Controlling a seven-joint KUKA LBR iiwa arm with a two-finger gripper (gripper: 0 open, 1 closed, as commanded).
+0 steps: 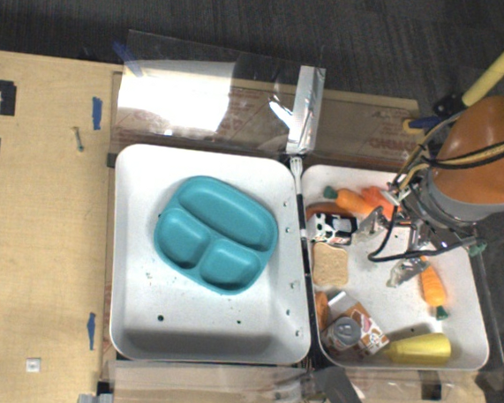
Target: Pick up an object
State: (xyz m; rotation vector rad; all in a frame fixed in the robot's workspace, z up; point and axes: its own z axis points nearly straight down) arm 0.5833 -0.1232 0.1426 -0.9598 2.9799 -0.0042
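Observation:
My gripper (406, 255) hangs over the right bin (474, 337), below the arm's orange band (488, 148). Its tip is just left of a small orange carrot (434, 289), close to it or touching it. A second carrot (358, 201) lies at the bin's far side. A tan bread slice (331, 266) and a black-and-white toy (331, 225) sit along the left wall. At the near side lie a yellow banana-like piece (420, 347) and a brown packet with a grey can (353, 330).
The left bin (136, 300) holds a teal divided plate (216, 233). A clear plastic sheet (217, 104) stands behind both bins. Cables (409, 229) hang around the wrist. Tan bench surface (26, 245) spreads to the left.

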